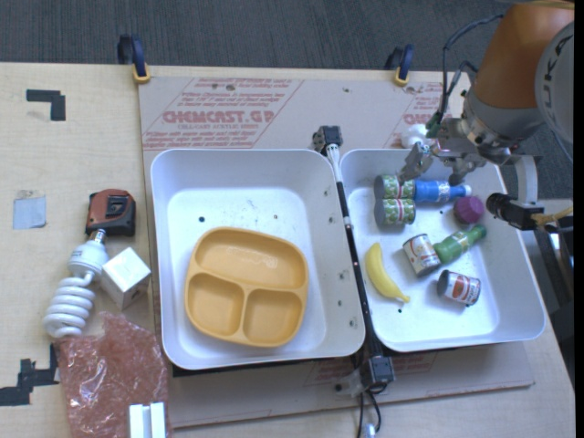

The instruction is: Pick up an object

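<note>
My gripper (pixel 431 172) hangs open over the back of the right bin (pixel 511 322), just above a blue bottle (pixel 436 191) lying on its side. One finger (pixel 413 162) slants down toward the upper of two green cans (pixel 392 187), and nothing sits between the fingers. The second green can (pixel 395 213) lies just in front of the first. Also in this bin are a purple ball (pixel 469 209), a green bottle (pixel 459 242), a silver can (pixel 421 254), a red-labelled can (pixel 458 287) and a banana (pixel 384 273).
The left bin (pixel 173 190) holds a yellow divided plate (pixel 246 286). Left of the bins lie a tape measure (pixel 111 213), a spiral light bulb (pixel 75 286), a white cube (pixel 126 274) and a reddish plastic bag (pixel 109 372).
</note>
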`<action>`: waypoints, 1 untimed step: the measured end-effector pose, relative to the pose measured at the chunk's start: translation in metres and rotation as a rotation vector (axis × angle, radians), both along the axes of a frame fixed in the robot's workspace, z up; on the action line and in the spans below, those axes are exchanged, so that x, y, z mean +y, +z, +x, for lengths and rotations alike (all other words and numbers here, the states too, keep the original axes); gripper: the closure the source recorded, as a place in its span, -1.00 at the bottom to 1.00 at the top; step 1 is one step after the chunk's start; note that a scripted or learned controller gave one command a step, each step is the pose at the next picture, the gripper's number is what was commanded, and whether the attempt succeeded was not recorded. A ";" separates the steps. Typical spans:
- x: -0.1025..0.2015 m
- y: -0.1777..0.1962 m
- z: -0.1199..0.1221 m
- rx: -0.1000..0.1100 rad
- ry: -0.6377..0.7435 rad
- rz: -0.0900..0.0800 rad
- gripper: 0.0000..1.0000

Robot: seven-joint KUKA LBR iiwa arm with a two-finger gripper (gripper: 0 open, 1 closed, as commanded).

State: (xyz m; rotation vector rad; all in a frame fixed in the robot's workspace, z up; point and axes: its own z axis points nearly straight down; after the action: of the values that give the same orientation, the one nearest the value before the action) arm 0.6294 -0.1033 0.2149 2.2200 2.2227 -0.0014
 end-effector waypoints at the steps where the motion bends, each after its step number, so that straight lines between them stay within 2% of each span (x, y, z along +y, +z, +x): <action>1: -0.017 -0.112 0.025 0.000 -0.001 0.001 -1.00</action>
State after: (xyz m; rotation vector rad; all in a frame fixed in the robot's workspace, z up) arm 0.6543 -0.1207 0.1030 2.2223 2.2223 -0.0004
